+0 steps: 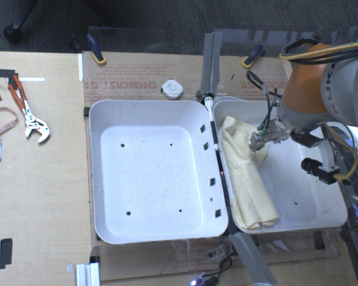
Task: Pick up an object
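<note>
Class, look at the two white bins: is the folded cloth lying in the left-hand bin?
No. The folded cloth lies in the right bin, along its left wall, beneath the claw.

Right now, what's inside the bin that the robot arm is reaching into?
A folded cream towel lies along the left side of the right bin, with the gripper on its upper part. Anything under the towel is covered.
</note>
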